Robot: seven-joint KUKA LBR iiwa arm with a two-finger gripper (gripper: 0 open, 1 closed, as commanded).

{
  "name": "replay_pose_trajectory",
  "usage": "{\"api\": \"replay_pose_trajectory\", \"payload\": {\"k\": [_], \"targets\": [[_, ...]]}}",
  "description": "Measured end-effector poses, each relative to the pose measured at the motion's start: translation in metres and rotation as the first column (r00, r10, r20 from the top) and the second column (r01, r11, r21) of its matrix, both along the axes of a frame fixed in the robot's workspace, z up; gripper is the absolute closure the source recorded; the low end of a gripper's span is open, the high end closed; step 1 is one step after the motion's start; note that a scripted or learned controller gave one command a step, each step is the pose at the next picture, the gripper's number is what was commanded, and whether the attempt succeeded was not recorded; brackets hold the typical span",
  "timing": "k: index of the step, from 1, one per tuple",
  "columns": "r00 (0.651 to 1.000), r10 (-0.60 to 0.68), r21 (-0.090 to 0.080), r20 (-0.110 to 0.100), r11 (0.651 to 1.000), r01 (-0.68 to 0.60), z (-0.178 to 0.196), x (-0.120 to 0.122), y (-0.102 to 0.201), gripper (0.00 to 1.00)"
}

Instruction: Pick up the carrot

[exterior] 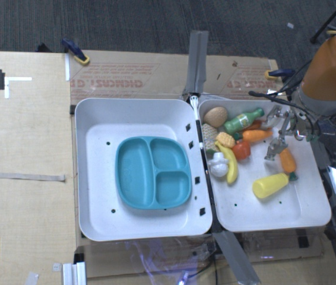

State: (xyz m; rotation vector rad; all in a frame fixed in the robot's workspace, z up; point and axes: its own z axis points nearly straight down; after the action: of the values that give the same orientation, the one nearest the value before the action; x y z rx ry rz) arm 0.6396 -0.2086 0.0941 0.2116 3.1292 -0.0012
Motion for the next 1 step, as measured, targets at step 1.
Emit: {"api": "replay_pose_trajectory", "payload": {"k": [1], "targets": [[1.0, 0.002, -0.001, 0.0, 1.0, -0.002, 0.0001, -0.041, 0.0072, 0.0]]}}
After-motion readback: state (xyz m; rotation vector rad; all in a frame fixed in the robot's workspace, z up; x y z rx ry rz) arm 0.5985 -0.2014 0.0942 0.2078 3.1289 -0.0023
